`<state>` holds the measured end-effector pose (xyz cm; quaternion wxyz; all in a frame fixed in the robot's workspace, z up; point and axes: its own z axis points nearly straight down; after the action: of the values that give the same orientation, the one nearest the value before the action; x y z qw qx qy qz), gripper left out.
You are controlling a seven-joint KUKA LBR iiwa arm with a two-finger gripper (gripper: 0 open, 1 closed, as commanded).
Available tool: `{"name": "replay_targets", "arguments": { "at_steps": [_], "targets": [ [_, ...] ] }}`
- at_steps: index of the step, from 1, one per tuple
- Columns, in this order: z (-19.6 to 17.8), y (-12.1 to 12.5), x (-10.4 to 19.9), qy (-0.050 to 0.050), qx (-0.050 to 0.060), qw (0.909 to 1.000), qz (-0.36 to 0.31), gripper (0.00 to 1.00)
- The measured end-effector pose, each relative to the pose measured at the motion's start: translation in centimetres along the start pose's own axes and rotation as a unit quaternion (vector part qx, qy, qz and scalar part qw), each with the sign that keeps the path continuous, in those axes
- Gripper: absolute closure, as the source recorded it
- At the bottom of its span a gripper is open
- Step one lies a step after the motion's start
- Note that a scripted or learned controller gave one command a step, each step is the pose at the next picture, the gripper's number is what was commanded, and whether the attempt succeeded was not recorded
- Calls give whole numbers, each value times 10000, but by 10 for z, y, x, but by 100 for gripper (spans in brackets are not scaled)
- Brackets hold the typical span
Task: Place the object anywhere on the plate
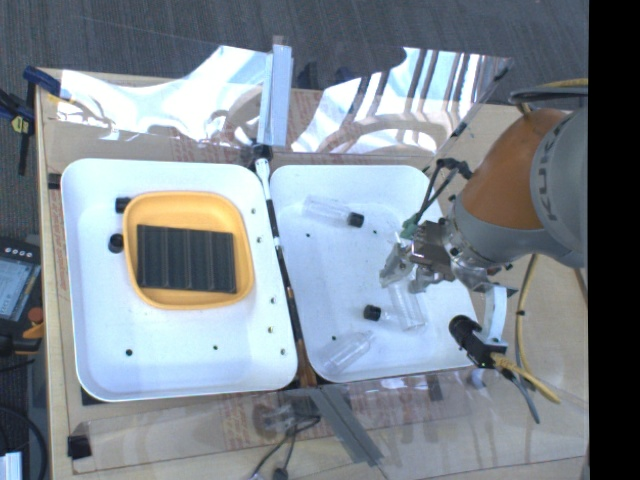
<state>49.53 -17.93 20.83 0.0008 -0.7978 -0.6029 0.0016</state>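
Nearest the camera, along the front edge of the bench (200,423), lie clear plastic fittings and a grey bracket just below the two bins. In the right bin (345,268), close to its front wall, rests a clear vial (347,351) lying on its side. A little farther in sits a small black cap (372,313), and just beside it to the right lies another clear vial (408,310), directly under the gripper (415,266). The gripper hangs low over the right half of this bin, at the end of the grey arm (530,198) with its orange band, which enters from the right. Whether the jaws are spread or pressed together cannot be told here, and nothing is clearly seen between them. Toward the back of the right bin lies a third clear vial with a black cap (335,212).

In the left bin (90,348), well apart from the vials, sits the yellow plate (187,251), with a dark ribbed insert at its middle. Two small black pieces lie just left of it. Behind both bins rises crumpled reflective sheeting (200,93).
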Motion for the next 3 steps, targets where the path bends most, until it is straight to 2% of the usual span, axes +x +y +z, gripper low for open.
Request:
{"name": "replay_targets", "arguments": {
  "at_steps": [1,2,3],
  "targets": [
    [-64,54,35,3,-10,9913,-1313,100],
    [-64,54,35,4,-9,9913,-1317,0],
    [-55,49,48,12,1,9891,-1469,0]
  ]
}}
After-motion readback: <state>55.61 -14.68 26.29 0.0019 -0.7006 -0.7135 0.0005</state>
